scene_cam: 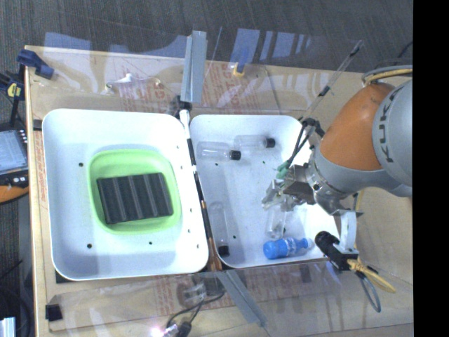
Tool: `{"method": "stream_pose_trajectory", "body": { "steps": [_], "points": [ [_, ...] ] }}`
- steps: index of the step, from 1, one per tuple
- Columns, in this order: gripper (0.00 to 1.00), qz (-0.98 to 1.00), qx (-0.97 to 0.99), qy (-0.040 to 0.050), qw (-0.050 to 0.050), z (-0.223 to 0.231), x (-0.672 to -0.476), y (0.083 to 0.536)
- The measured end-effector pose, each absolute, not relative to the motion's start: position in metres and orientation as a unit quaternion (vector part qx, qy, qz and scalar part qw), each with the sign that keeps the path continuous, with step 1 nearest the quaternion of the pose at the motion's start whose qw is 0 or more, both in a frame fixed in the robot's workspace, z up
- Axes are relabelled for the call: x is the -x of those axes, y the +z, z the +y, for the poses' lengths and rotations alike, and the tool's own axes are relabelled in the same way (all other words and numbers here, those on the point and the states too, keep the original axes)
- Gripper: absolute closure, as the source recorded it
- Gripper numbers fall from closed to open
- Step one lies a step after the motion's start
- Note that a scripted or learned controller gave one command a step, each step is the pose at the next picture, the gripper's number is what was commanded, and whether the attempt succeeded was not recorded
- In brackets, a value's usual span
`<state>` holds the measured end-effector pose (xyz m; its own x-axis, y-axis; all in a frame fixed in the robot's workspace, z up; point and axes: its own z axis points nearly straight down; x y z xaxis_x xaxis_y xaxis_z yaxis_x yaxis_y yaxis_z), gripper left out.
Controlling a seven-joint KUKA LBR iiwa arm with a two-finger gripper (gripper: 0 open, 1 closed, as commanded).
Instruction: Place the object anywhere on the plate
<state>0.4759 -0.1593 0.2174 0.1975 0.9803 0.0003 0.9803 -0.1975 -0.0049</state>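
A green plate (pixel 133 161) with a dark ridged insert (pixel 134 195) lies in the left white bin (pixel 63 139). In the right white bin (pixel 238 188) lie three clear bottles with black caps: one at the back (pixel 214 149), one beside it (pixel 254 142) and one near the front left (pixel 217 223). A small blue bottle (pixel 286 247) lies at the front edge of that bin. My gripper (pixel 279 213) hangs over the right side of the right bin, just above and behind the blue bottle. Nothing shows held in it.
The grey arm with its orange band (pixel 365 132) reaches in from the right over the bench edge. A wall between the two bins (pixel 196 188) separates them. Clutter and cables lie on the bench at the front (pixel 189 293) and left (pixel 14 153).
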Motion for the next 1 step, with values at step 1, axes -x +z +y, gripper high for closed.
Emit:
{"method": "stream_pose_trajectory", "body": {
  "steps": [1],
  "points": [
    [0.00, -0.633, 0.774, 0.0014, 0.002, -0.1594, -0.4760, 0.2175]
  ]
}}
